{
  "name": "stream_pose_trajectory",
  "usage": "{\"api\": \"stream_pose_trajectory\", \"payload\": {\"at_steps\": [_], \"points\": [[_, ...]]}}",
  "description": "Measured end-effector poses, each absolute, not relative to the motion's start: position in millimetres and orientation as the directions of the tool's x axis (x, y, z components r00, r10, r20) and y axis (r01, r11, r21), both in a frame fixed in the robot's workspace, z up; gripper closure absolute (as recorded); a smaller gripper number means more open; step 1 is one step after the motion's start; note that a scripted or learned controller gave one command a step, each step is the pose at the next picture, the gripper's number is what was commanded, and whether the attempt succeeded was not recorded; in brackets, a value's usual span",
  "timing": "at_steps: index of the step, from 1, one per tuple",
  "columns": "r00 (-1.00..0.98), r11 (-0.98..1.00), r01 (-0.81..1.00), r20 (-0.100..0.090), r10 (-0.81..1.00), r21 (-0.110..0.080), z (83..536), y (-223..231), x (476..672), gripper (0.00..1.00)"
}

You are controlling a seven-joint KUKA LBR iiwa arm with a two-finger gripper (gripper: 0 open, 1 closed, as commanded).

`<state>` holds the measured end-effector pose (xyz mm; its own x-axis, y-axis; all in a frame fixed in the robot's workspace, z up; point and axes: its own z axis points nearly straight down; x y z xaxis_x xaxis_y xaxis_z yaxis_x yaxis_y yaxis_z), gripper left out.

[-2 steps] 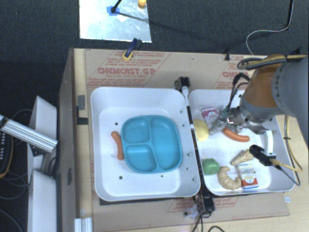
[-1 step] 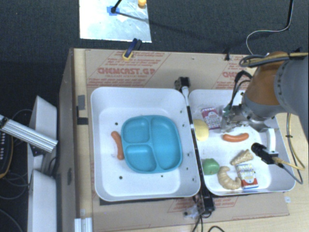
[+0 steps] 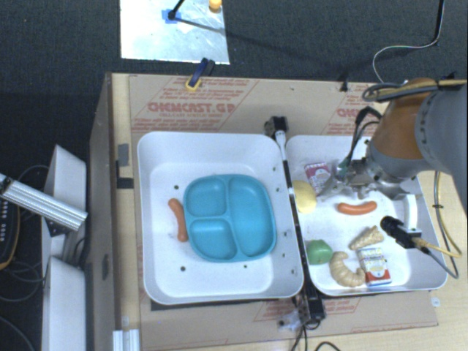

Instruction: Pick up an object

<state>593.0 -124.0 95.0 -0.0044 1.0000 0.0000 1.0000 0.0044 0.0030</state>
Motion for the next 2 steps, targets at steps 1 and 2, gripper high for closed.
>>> {"api": "stream_pose_trajectory", "payload": {"at_steps": [1,2], "points": [[-0.001,0.001,1.000,-0.002,1.000,0.003,132,-159,602.3,0.00],[-0.005,0.005,1.000,0.001,1.000,0.003,123,-99,629.8,0.00]]}}
